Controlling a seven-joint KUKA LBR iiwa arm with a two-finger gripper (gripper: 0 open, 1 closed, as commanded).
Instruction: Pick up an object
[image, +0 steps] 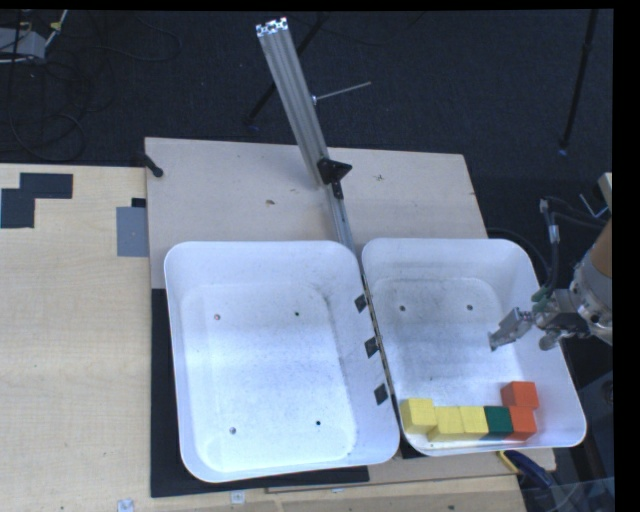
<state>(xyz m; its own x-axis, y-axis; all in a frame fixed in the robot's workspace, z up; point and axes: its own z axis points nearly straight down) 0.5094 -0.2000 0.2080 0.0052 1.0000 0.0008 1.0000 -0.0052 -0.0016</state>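
Along the front wall of the right bin lies a row of blocks: two yellow ones, a green one and an orange-red one at the right end. My gripper hangs over the bin's right side, above and behind the orange-red block, apart from the row. Its two fingers are spread, with nothing between them. The arm comes in over the bin's right rim.
The left bin sits beside the right one, joined by black clips at the shared rim. A slanted aluminium post rises behind the bins. Black floor and cables lie beyond the bench.
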